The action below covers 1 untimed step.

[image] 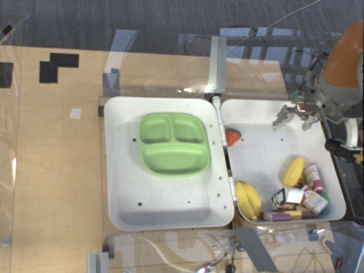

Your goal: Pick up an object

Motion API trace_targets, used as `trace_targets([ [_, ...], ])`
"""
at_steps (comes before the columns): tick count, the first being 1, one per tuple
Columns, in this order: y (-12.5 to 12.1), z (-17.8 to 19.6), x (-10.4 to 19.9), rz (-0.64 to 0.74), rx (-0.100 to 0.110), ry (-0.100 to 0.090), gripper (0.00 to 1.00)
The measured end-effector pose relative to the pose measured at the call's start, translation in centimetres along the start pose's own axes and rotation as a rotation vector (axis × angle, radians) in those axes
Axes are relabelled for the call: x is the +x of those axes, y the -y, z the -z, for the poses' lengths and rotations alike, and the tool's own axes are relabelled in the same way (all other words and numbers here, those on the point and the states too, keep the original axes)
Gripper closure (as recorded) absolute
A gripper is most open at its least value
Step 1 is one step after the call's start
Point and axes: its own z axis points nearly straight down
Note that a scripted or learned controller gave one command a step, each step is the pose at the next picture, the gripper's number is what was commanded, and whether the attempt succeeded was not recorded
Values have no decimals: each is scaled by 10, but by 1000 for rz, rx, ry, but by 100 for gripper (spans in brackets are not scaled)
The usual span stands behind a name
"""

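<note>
My gripper (296, 118) hangs over the far right part of the right bin (256, 152), its two grey fingers spread open with nothing between them. Below it, toward the bin's near right corner, lie a yellow corn cob (293, 172), a small red-labelled can (312, 177) and a heap of small boxes (298, 201). A bunch of bananas (248, 198) rests at the near left of this bin. A red strawberry-like piece (232, 136) sits against the bin's left wall.
The left bin (122, 209) holds a green divided plate (173, 143). A metal rail (218, 67) stands behind the seam between the bins. Cables lie at the bench's front edge.
</note>
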Motion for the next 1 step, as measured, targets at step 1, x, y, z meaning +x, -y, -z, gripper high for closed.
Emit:
trace_targets([
  [1,44,-72,-46,-23,1,0,0],
])
